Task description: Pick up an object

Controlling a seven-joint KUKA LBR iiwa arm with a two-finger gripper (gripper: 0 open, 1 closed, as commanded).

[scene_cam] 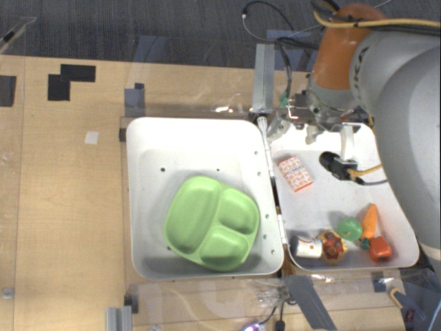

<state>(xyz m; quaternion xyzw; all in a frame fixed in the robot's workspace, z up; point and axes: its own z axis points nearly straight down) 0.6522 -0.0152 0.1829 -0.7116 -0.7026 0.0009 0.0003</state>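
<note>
**Arm poised over the far end of the right bin**

Wooden bench [62, 205] carries 2 shallow white bins side by side. Nearest the camera, along the right bin's [324, 205] front edge, lies a cluster of small toys: a white and brown piece [308, 247], a round reddish-brown item [333, 246], a green piece [349, 229], an orange carrot shape [371, 221] and a red-orange piece [380, 249]. The left bin [155, 185] holds a green divided plate [212, 222] with 3 compartments, tilted toward its front right corner. Further back in the right bin, a small red-and-white patterned packet [295, 173] lies flat near the divider. Beyond it, the gripper [329, 133] hangs over the bin's far end; whether it is open or closed cannot be told, and nothing is seen in its grasp
</note>
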